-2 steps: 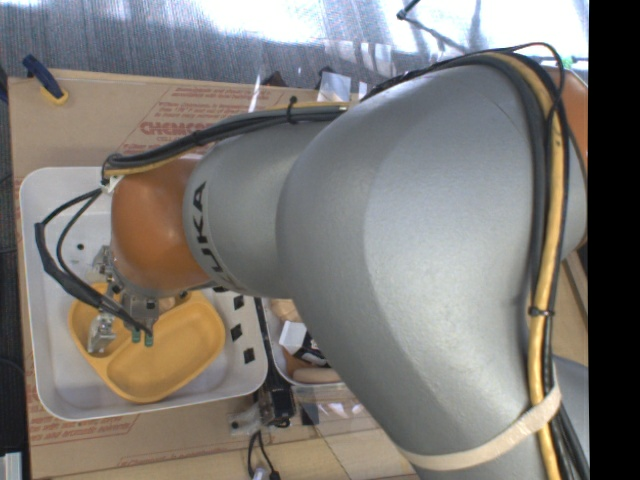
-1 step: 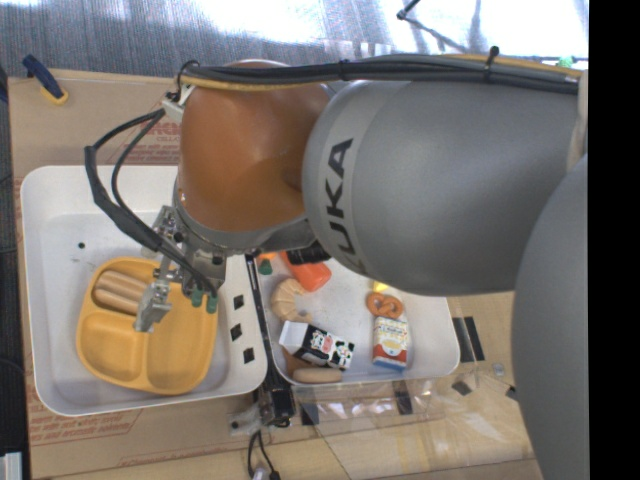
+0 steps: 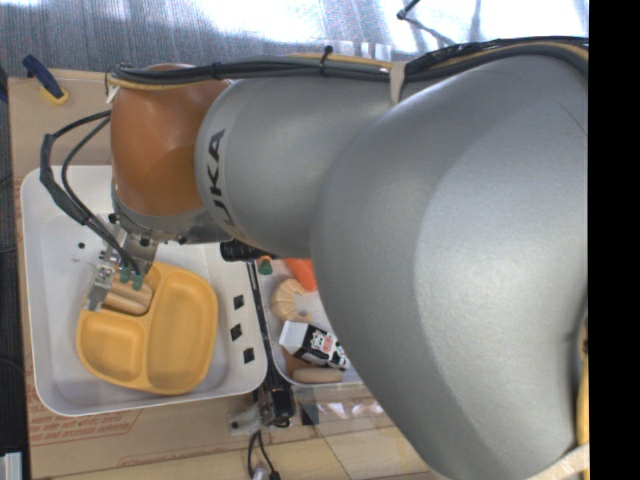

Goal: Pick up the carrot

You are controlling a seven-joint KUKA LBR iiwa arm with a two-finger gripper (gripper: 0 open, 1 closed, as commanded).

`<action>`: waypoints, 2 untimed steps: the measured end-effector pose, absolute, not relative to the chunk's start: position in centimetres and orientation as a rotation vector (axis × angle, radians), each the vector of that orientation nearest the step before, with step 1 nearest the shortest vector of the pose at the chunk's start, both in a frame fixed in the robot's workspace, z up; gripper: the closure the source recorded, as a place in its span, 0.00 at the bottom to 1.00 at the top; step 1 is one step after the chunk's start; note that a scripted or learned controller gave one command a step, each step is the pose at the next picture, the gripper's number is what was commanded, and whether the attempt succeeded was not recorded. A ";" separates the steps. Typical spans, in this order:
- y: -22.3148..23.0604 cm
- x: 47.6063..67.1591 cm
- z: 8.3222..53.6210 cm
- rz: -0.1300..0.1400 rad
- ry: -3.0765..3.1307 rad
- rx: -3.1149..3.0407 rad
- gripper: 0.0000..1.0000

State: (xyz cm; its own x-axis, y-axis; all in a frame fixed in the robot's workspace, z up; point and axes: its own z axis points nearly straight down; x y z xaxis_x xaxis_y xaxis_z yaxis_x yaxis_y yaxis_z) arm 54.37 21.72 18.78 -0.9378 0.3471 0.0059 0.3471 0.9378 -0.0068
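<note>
Your gripper (image 3: 112, 280) hangs over the left bin (image 3: 50, 268), touching the yellow divided plate (image 3: 160, 338); you cannot tell its opening. An orange sliver, likely the carrot (image 3: 302, 271), peeks out in the right bin: probably rigid, light, smooth; grasp mid-length.

A bulky grey arm (image 3: 440, 238) with rounded casings bears dark "KUKA" lettering (image 3: 216, 173) beside a glossy orange band (image 3: 155, 148). Black cables (image 3: 70, 183) loop from the band toward the small metal gripper (image 3: 112, 283) below it
</note>
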 end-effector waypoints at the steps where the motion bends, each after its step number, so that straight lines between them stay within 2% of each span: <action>1: 21.9 54.6 20.2 0.003 -3.096 -0.540 1.00; 2: 15.3 53.2 34.4 -0.009 -3.117 -0.518 1.00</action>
